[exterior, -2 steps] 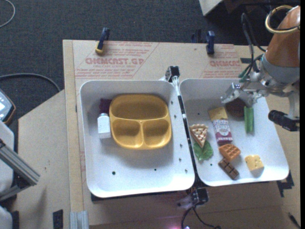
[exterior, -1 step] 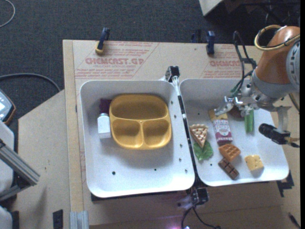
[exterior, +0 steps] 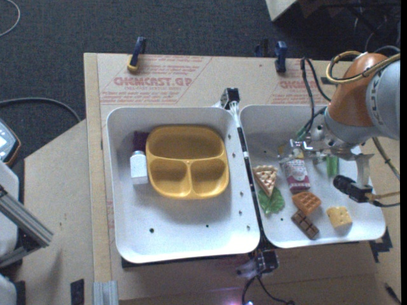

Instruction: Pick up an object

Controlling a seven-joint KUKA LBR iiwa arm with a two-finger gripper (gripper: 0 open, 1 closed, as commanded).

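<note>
White bins, two, side by side on the desk (exterior: pixel 191 81). Left bin (exterior: pixel 114 189): yellow divided plate (exterior: pixel 187 161) with three compartments, lying flat near the middle. Small white bottle (exterior: pixel 138 167) stands just left of the plate, touching its rim or nearly so. Dark purple thing (exterior: pixel 140 138) on the far side of the bottle, too dim to identify.

Right bin (exterior: pixel 267 126): grey arm (exterior: pixel 365 100) with an orange band reaches in from the right. End effector (exterior: pixel 297 146) sits low over the far-middle part of this bin. Cannot tell whether it is open or closed; nothing visibly gripped.

Candidate objects all lie in the right bin:
- pink-and-white packet (exterior: pixel 296 173), just on the near side of the end effector; contact unclear.
- pizza slice (exterior: pixel 265 178), left of the packet, close to the bin's left wall.
- green leaf (exterior: pixel 272 202), touching the near edge of the pizza slice.
- waffle (exterior: pixel 306 202), just near of the packet.
- chocolate bar (exterior: pixel 304 224), nearest the front rim, beside the waffle.
- cheese wedge (exterior: pixel 339 217), right of the waffle, apart from it.
- green piece (exterior: pixel 332 166), partly hidden under the wrist.
</note>
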